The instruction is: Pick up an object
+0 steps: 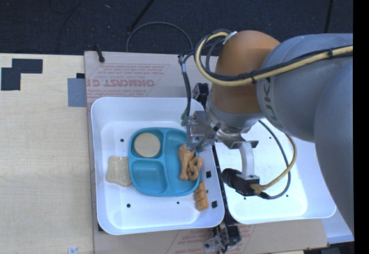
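Note:
A blue sectioned plate (155, 181) lies in the left bin (109, 114). A round tan cookie (146, 144) sits in its upper left section, and a twisted pretzel-like piece (189, 163) lies in its right section. A pale bread-like piece (119, 170) rests in the bin just left of the plate, and a small brown piece (200, 196) lies by the plate's lower right corner. My gripper (195, 139) hangs over the plate's upper right edge, right above the pretzel piece. The wrist body hides its fingers.
The right bin (300, 207) lies under the arm, with a black cable connector (237, 181) dangling over its left part. A ridge (218, 184) divides the two bins. Cardboard (132, 77) lies behind the bins, and a wooden bench top (40, 160) spreads to the left.

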Robot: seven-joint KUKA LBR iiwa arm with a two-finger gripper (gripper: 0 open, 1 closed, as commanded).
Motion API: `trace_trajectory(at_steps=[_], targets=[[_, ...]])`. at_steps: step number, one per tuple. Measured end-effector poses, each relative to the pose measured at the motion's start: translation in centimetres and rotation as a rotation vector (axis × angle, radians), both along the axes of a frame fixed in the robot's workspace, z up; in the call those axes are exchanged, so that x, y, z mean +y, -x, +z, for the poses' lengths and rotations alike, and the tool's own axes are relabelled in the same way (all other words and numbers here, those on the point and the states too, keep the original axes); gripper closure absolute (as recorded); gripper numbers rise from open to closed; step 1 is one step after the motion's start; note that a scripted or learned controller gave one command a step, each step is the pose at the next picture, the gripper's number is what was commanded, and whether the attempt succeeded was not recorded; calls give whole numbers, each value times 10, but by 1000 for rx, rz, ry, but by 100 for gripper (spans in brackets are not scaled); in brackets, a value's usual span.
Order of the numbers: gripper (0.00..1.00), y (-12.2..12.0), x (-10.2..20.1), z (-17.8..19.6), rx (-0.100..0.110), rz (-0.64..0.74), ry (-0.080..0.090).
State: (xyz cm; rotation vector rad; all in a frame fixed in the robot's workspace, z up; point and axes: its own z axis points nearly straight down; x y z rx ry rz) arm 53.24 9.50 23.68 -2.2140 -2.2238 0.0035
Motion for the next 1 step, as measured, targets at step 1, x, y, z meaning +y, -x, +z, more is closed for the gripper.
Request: trace_trajectory(at_steps=[1], targets=[[0, 0, -1, 0, 0, -2, 1]])
